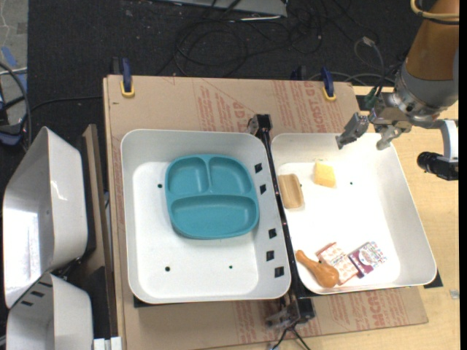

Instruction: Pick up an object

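Observation:
My gripper [367, 138] hangs over the far edge of the right bin [379, 195], its two fingers spread apart with nothing between them. Below and left of it lies a yellow wedge [325, 173]. A tan bread-like block [290, 191] rests near the bin's left wall. At the near end lie an orange drumstick-shaped toy [319, 268] and two small printed packets [356, 259]. The left bin [146, 195] holds a teal divided tray [211, 196].
Both bins sit on a cardboard sheet [219, 100] held by blue clamps at the far edge. White containers [40, 217] stand off to the left. Cables lie on the dark floor beyond the bench.

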{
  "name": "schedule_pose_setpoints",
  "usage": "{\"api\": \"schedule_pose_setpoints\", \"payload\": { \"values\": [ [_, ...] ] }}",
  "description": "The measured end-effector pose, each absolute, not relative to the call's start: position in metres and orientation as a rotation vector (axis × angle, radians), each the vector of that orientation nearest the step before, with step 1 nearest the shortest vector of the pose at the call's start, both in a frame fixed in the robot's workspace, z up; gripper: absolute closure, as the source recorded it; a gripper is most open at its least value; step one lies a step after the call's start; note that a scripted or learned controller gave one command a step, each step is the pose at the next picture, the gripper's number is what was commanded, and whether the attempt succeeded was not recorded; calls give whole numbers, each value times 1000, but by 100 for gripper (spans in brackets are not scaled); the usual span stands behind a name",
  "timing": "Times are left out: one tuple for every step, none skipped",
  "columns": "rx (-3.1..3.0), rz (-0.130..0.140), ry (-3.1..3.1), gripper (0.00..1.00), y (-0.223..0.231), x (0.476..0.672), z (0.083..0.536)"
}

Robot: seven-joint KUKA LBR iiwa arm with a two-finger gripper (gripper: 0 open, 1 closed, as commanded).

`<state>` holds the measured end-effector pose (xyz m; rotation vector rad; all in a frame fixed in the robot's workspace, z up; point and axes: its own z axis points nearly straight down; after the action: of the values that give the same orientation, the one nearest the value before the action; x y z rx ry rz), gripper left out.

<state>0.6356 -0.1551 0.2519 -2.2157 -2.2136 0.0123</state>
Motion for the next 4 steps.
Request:
{"api": "schedule_pose_setpoints", "payload": {
  "values": [
    [-2221, 0, -2224, 0, -155, 638, 260],
    [-2220, 5, -2218, 0, -155, 636, 196],
    [-2221, 4, -2218, 0, -160, 632, 150],
    [-2221, 4, -2219, 0, -159, 632, 97]
  ]
}}
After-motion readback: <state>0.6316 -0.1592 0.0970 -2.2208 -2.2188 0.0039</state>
